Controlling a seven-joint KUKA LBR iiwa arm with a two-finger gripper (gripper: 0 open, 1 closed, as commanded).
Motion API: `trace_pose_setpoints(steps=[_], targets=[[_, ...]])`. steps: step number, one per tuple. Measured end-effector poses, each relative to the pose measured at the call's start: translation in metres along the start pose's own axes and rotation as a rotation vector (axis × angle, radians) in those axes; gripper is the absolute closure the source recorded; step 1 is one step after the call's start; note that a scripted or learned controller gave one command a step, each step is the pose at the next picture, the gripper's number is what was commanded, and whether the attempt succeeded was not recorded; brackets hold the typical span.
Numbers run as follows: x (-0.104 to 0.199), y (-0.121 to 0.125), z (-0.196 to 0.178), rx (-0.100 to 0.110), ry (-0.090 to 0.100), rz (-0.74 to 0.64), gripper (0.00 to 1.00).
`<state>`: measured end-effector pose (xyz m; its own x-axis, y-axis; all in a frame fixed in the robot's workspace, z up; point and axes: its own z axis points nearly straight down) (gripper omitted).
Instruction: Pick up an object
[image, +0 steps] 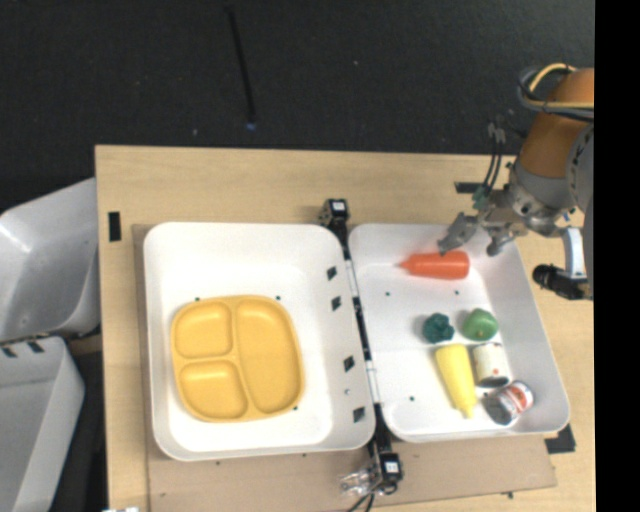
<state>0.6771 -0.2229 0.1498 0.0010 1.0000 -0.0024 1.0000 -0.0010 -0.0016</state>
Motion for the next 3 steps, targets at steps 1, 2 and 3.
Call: trace_pose_setpoints(steps=[1, 2, 3], targets=[[-0.001, 0.002, -0.015, -0.007, -0.004, -0.002, 1.0], [-0.003, 0.0, -0.081, -0.011, -0.001, -0.001, 1.0], [-0.004, 0.001, -0.127, -0.008, 0.0, -0.004, 1.0]])
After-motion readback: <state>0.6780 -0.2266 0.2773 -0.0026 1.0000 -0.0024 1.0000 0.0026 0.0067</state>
